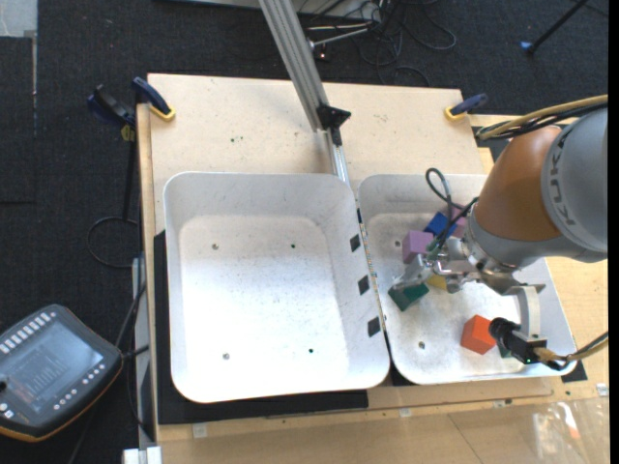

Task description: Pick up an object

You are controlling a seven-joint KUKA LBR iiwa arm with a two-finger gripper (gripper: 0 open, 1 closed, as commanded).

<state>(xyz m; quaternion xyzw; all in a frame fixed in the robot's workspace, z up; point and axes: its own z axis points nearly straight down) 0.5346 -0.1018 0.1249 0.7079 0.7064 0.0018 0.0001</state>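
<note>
Jaws low in right white bin; spread or pinched, can't tell. Small green block just beside, toward the left bin.

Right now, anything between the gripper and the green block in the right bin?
Nothing visible. The gripper sits low in the right bin, right beside the green block. The purple block and orange block lie off to either side.
</note>
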